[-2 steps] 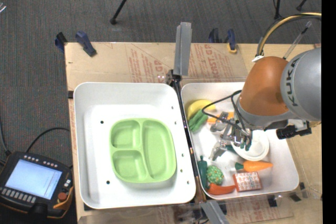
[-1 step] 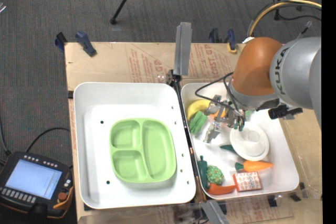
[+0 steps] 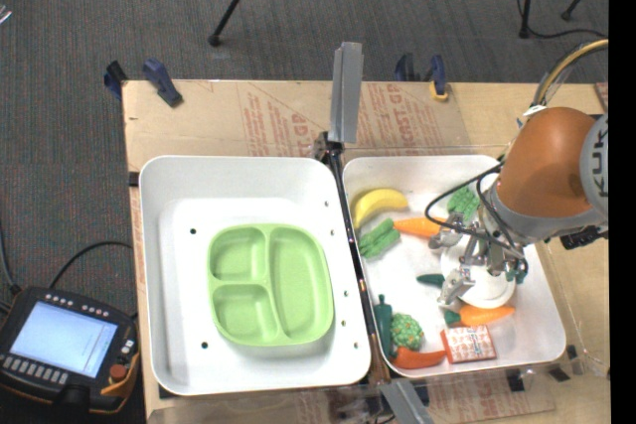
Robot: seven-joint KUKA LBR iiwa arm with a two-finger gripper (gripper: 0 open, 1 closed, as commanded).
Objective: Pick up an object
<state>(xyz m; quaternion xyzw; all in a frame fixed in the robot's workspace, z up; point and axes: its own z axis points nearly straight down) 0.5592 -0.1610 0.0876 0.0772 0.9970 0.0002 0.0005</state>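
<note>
My gripper (image 3: 475, 271) hangs low over the right bin (image 3: 542, 338), under the orange wrist band. Directly beneath it sits a white rounded object (image 3: 489, 291), and the gripper's metal parts overlap that object's top. An orange carrot (image 3: 487, 315) lies against the white object's front. A small dark green piece (image 3: 431, 280) lies just left of the gripper. Further left in the same bin are a yellow banana (image 3: 379, 204), a green ridged vegetable (image 3: 378, 238) and a second carrot (image 3: 417, 226).
A broccoli (image 3: 404, 329), a red pepper (image 3: 422, 359) and a red packet (image 3: 467, 345) lie along the right bin's front. A leafy green item (image 3: 463, 203) sits behind the gripper. The left bin (image 3: 169, 204) holds a green divided plate (image 3: 269, 285).
</note>
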